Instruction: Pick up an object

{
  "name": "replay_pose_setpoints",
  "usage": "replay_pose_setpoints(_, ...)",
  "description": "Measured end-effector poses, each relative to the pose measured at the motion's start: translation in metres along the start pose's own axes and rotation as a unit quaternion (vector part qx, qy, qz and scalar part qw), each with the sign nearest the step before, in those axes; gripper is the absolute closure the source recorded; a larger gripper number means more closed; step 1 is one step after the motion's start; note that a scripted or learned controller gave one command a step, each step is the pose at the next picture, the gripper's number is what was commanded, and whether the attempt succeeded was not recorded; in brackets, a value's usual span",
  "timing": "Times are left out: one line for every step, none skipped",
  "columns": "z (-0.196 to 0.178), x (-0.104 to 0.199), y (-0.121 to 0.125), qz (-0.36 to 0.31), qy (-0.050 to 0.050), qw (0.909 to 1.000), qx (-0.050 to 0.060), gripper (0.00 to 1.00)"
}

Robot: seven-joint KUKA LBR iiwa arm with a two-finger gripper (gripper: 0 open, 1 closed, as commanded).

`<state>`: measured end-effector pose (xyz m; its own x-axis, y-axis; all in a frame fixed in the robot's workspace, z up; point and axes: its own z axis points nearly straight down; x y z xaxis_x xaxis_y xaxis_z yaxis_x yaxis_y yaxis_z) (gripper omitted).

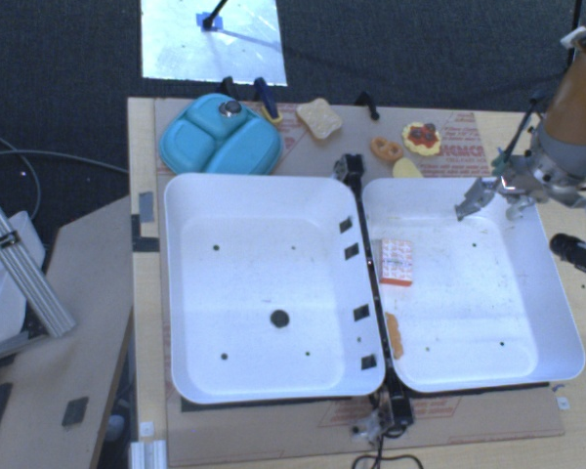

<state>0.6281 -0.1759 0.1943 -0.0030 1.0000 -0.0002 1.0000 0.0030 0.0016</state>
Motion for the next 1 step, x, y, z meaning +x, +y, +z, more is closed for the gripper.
replay_pose_setpoints(0.1106,0.0921,-0.0218,-0.003,0.000,1.0000,-0.005,0.00)
